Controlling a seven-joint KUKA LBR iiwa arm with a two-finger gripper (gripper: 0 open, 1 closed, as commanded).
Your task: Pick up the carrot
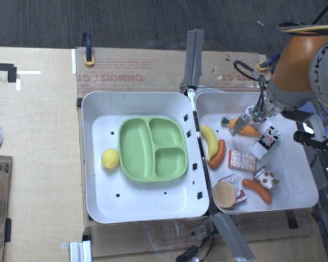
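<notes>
Carrot [246,128] sits in upper part of right bin [295,201], orange body running roughly left-right, green top [225,121] pointing left toward banana [210,139]. Gripper [241,125] right on top of it, coming in from upper right. Fingers [238,127] look to straddle carrot's middle, across long axis. Can't tell if closed on it or just touching, too small.

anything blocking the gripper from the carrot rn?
Nothing visible. The gripper is already down on the carrot in the right bin. The nearest neighbour, a small milk carton, lies to the carrot's right and is not in the way.
</notes>
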